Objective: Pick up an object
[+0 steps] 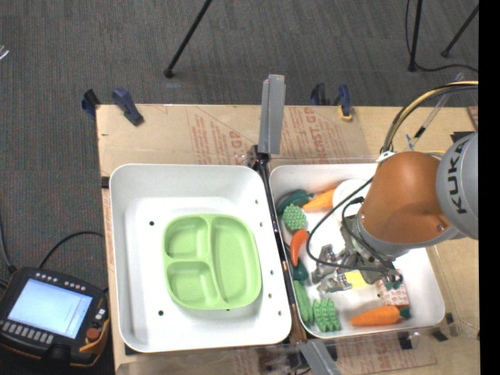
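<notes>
My gripper [341, 276] hangs low in the right bin [433, 291], under the arm's orange band [402, 198]. Its metal fingers sit just above a small yellow piece [355, 279]; nothing shows clearly between them. Toy food lies around it: an orange carrot [377, 316] at the front, a green ridged piece [326, 314] beside it, a red-orange piece [299, 245], a green broccoli-like piece [294, 218] and another carrot [320, 201] at the back. A red and white item [395, 294] lies right of the gripper.
The left bin [133, 209] holds a light green divided plate [212, 259]. A grey post [272, 116] stands behind the divider between the bins. A teach pendant [51, 312] lies off the bench at the lower left. Cables loop near the wrist.
</notes>
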Motion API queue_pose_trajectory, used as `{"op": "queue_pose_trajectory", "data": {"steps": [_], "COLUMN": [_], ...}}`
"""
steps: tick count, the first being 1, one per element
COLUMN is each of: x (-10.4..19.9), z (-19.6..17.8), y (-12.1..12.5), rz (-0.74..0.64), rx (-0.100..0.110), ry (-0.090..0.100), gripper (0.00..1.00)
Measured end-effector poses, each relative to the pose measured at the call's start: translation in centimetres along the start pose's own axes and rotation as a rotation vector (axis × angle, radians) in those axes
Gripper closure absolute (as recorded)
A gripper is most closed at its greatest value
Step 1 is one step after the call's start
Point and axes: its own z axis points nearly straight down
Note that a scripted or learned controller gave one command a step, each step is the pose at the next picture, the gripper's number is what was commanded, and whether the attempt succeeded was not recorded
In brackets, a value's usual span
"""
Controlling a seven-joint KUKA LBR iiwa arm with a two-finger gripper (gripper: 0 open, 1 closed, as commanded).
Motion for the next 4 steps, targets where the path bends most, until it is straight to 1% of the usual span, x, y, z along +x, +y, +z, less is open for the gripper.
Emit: {"op": "queue_pose_trajectory", "data": {"steps": [1,2,3,4], "x": [0.2,-0.4,-5.0,-5.1], "z": [-9.8,-1.4,-11.9,-0.7], "y": [4.4,0.2,3.8,-1.6], "rz": [-0.022,0.061,0.062,-0.123], "rx": [0.005,-0.001,0.005,-0.001], "ry": [-0.014,0.006,-0.014,0.004], "gripper": [1.0,1.0,1.0,1.0]}}
